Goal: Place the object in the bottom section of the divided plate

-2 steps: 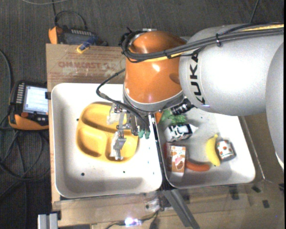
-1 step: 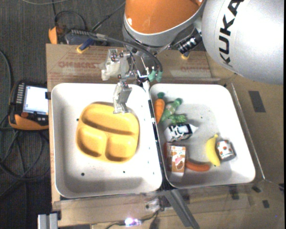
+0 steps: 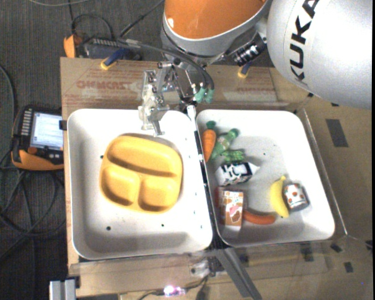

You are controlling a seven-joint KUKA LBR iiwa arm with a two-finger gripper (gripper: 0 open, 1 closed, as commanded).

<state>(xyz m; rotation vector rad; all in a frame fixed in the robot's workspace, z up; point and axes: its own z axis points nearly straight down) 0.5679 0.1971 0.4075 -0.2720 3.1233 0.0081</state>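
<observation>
Camera view: the only view, looking down at a slant on both bins.
Left bin: it holds the yellow divided plate, which lies flat near the middle; all its sections look bare.
Right bin: it holds a carrot, a green vegetable, a black-and-white cow toy, a small carton, a red sausage, a banana and a small can.
Hand: it hangs over the upper edge of the left bin, just above the plate. I cannot tell if it is apart or together, and I see no object in it.
Task's thing: it is not clear which object is meant; all candidates lie in the right bin, well apart from the plate.
Progress: my judgement is that the placing is not yet done.
Risk one: if the hand carries nothing, a release over the plate gives no result.
Risk two: the objects in the right bin lie close together, so a grasp there can push a neighbour or take two things.
Risk three: the plate can slide if it is touched.
</observation>
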